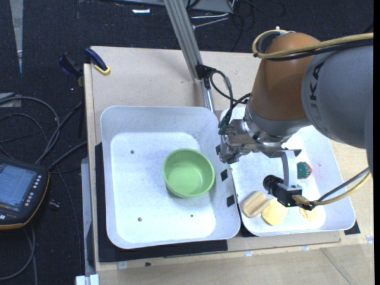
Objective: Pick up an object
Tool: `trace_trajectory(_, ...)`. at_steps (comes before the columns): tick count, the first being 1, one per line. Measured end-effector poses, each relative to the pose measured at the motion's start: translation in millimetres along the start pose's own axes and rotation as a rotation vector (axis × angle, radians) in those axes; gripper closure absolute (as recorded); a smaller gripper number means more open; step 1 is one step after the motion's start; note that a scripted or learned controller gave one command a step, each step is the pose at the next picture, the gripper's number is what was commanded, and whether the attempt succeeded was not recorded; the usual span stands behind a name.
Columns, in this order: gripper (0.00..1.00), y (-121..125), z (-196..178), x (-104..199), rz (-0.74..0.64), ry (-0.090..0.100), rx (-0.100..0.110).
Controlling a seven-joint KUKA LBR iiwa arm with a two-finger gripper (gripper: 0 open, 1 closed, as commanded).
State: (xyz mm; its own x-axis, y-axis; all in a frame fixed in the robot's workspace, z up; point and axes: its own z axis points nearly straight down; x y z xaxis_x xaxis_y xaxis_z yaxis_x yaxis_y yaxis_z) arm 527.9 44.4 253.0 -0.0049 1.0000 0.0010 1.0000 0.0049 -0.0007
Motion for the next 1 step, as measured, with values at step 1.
trace_trajectory(1, 1.0, -11.8, 5.1, 45.0, 0.001, 0.0, 0.0)
